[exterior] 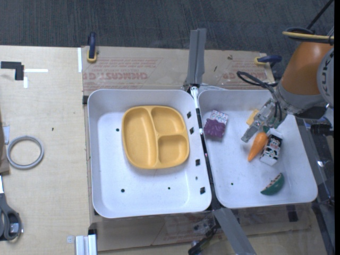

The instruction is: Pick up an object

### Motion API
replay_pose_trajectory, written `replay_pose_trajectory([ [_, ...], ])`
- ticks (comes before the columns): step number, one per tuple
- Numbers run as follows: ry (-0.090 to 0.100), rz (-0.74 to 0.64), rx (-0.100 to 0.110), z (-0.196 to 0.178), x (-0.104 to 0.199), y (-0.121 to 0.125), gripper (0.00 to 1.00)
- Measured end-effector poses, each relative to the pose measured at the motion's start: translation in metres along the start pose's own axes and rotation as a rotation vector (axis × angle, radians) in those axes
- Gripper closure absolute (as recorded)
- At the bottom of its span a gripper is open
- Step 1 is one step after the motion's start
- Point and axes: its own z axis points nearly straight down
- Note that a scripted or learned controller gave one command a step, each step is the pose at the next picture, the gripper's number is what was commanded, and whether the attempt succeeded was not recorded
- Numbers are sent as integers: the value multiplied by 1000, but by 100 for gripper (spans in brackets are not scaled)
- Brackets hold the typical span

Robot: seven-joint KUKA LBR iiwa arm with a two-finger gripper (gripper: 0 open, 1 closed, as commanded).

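The right bin (234, 187) holds several small toys. An orange carrot (257, 146) lies near its middle right, touching a black-and-white carton (271, 149). My gripper (258, 127) hangs just above the carrot's upper end, at the end of the grey arm with the orange band (303, 68). A purple grape bunch (215, 127) with a small white block (219, 116) behind it lies at the bin's left side. A green watermelon slice (273, 184) rests near the front right corner. A small yellow piece (252, 116) shows beside the gripper, partly hidden by it.
The left bin (106, 185) holds a yellow divided plate (155, 136). A grey divider post (196, 57) stands between the bins at the back. On the bench at the left lie a roll of tape (24, 152) and scissors (9, 223).
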Motion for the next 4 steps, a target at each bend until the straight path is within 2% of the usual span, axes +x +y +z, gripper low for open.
replay_pose_trajectory([
  [1,-3,150,0,-63,-53,-16,0],
  [2,-14,572,-9,1,-16,1,0],
  [3,-18,569,-8,-8,-18,1,100],
  [4,-18,569,-8,-8,-17,1,0],
])
